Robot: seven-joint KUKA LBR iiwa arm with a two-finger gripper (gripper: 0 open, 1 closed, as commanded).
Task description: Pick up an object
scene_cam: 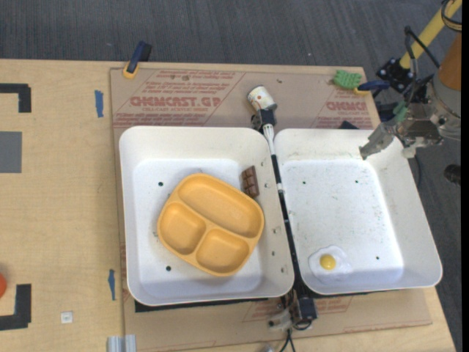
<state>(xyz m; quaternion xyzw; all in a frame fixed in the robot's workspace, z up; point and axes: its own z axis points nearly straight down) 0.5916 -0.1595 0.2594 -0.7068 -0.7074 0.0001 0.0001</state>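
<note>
The arm enters at the upper right, and its hand (381, 139) hangs over the far right corner of the right bin (414, 196), with a grey finger (372, 144) slanting down toward the bin's rim; whether the hand is wide or narrow cannot be told from this angle, and nothing shows between its fingers. Cables and a yellow hose crowd the wrist, so much of the hand's body is hard to make out, and the arm is cut off by the picture's edge. In the right bin a fried egg toy (327, 261) lies near the front left corner, well apart from the hand. The left bin (139, 167) holds a yellow divided plate (211, 223) with three compartments, lying tilted across the middle, and a small brown chocolate bar piece (250, 181) just beside its far right edge, close to the bin's wall. The bins sit on a cardboard sheet (183, 97) on the wooden surface (58, 196). A green clip (344, 79) and a blue and yellow clamp (136, 58) grip the sheet's far edge.
</note>
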